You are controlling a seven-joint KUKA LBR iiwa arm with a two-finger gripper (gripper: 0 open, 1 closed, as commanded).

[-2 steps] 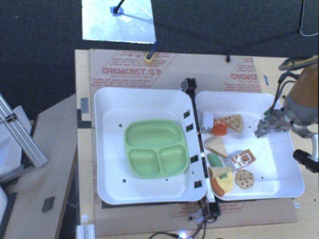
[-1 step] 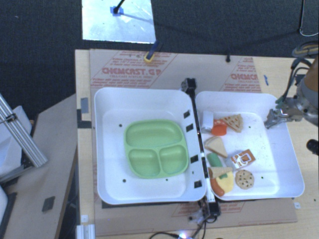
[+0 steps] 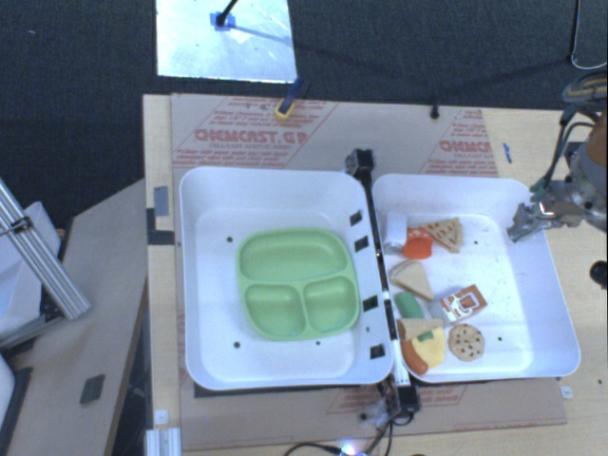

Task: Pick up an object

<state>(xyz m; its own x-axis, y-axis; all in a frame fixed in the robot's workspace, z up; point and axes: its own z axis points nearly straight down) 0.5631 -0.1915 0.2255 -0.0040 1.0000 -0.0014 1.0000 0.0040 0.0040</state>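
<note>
The right bin point(image 3: 532, 283) holds several toy foods along its left side: a pizza slice point(image 3: 444, 233), an orange-red piece point(image 3: 417, 246), a white block point(image 3: 395, 226), a sandwich wedge point(image 3: 412, 278), a green piece point(image 3: 409, 304), a small printed packet point(image 3: 464, 302), a cookie point(image 3: 465, 342) and a yellow and orange piece point(image 3: 421, 346). My gripper point(image 3: 528, 220) hangs at the bin's upper right rim, well right of the food. Nothing shows between its fingers.
The left bin point(image 3: 204, 255) holds a green three-compartment plate point(image 3: 296, 283). A black divider strip point(image 3: 372, 255) runs between the bins. A metal sheet point(image 3: 225, 27) lies at the back, and a grey rail point(image 3: 38, 255) stands to the left.
</note>
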